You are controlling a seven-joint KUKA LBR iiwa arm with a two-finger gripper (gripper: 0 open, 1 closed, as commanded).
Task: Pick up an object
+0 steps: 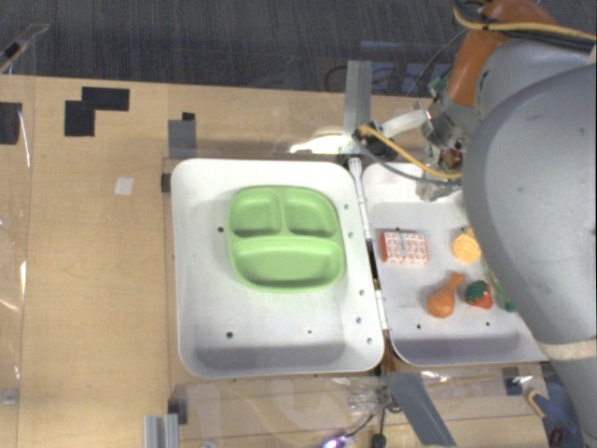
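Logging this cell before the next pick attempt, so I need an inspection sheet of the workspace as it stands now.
Surface: wooden bench bearing left bin and right bin.
Job's things: patterned box, yellow piece, drumstick toy and red-green piece in right bin.
Clutter: green divided plate in left bin.
Grippers: pincer's state cannot be told; the arm covers part of the right bin.
Cables: yellow-black cable near the wrist.
Surroundings: dark carpet beyond the bench.
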